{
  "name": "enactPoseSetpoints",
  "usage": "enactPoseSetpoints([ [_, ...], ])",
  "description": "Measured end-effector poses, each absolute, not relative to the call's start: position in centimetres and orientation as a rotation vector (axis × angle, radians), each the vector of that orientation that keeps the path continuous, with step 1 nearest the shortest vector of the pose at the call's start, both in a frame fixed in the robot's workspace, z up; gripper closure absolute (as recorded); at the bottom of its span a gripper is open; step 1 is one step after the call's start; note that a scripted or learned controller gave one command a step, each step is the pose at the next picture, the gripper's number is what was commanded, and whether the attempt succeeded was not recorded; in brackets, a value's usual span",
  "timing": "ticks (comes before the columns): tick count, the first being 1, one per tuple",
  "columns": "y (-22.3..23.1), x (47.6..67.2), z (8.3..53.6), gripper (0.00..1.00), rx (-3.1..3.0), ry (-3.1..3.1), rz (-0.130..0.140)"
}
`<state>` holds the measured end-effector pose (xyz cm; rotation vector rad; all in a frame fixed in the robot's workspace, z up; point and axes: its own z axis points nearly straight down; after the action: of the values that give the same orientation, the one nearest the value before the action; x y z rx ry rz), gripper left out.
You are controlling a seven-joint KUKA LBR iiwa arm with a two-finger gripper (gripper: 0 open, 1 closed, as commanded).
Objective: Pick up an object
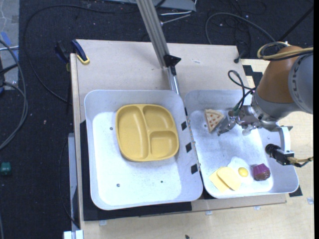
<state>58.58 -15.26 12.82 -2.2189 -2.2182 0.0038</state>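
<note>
Your gripper (pixel 225 128) sits low in the right white bin (pixel 284 185), just right of the tan triangular pizza-slice toy with red dots (pixel 213 119); its tips look to be touching the slice's right edge or just beside it, can't tell which. Whether the gripper is apart or together is not readable, the metal parts blur into one dark clump. Nearer you in the same bin: flat yellow cheese-like pieces (pixel 225 178), a white fried-egg toy with yellow yolk (pixel 240 169), and a small purple lump (pixel 260 172), all well apart from the gripper. The left white bin (pixel 99 183) holds a yellow three-compartment plastic tray (pixel 147 132). Both bins rest on a light wooden tabletop (pixel 124 66); dark carpeted floor (pixel 45 34) with black cables around it. A grey metal pole (pixel 152 24) slants over the far edge. The arm's (pixel 281 86) upper part is cut off at right
</note>
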Motion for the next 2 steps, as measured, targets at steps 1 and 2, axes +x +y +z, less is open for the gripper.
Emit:
enactPoseSetpoints([
  [1, -15.2, 58.6, 9.2, 0.0, -2.223, -2.223, 0.0],
  [2, -15.3, 58.8, 10.5, 1.0, -2.227, -2.225, -0.003],
])
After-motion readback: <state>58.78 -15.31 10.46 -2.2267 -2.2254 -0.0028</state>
